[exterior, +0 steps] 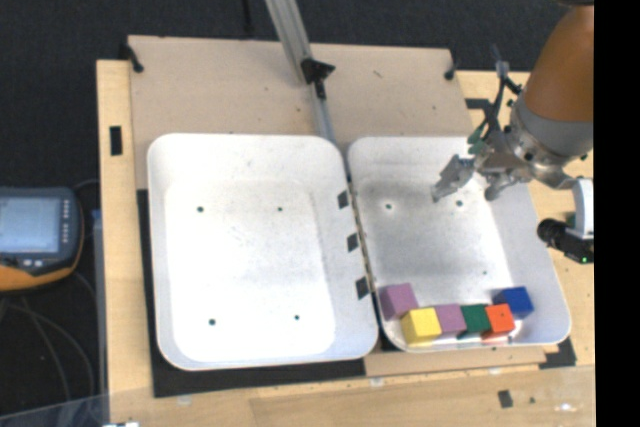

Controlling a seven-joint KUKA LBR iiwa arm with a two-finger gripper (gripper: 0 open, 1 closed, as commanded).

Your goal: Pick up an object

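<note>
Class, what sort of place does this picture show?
Probably a robotics lab bench: a robot arm reaches over two white bins, and small coloured blocks lie in the right one.

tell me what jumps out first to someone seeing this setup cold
The bright blocks catch the eye first: purple, yellow, green, orange and blue, huddled along the near edge of the right bin. Next is the arm's orange band at the right, with the gripper hanging over that bin's far half, well away from the blocks.

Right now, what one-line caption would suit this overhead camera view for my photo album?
Robot arm's gripper hovers over the right bin, far from the coloured blocks clustered along its near edge.
</note>
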